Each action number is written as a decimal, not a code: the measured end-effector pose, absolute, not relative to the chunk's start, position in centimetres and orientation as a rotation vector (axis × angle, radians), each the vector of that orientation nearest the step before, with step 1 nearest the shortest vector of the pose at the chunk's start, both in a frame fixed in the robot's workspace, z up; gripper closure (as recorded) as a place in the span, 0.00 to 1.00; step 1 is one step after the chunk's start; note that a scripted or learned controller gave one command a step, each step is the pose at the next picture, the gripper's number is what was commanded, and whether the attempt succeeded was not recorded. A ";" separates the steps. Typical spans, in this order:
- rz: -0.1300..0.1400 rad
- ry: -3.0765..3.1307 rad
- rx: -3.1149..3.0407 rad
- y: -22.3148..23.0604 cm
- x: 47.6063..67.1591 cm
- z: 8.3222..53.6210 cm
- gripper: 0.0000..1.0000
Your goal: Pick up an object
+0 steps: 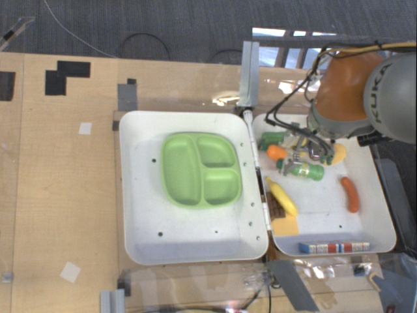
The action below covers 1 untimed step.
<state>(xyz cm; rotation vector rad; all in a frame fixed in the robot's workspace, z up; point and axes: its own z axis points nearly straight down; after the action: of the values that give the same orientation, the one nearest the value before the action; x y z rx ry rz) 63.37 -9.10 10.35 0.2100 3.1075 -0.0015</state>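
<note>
So I'm down in the right bin (381,230) with my gripper (311,151) sitting low over the little pile at its far left end. Honestly can't tell from up here how the gripper is set, the wrist and cables cover it, so I'm not claiming I've got anything.

The thing right under me looks like a small green bottle (303,170), lying on its side. It's just on the near side of the gripper, basically touching or a hair apart (too cluttered to say which). Its long axis runs left-right across the bin, with what looks like the cap end pointing left. So my guess is any closing has to happen across the near-far direction to catch the short width.

Crowded neighbourhood though. An orange carrot-looking piece (276,152) sits just left of me, with a green piece (271,138) beyond it toward the far wall, and something yellow (338,154) peeks out on my right side.

Other options are further off: a yellow banana (283,197) lies toward the near-left, slanting from far-left to near-right, with a yellow block (285,225) at its near end. A red sausage (350,193) lies well to the near-right, long axis near-far. The left bin (140,240) just holds a green divided plate (200,169).
</note>
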 end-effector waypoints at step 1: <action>0.002 3.110 0.220 -6.2 65.7 29.3 1.00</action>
<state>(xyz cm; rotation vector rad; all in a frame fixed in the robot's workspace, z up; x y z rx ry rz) 65.75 -6.16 29.28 0.2196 3.1101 0.0016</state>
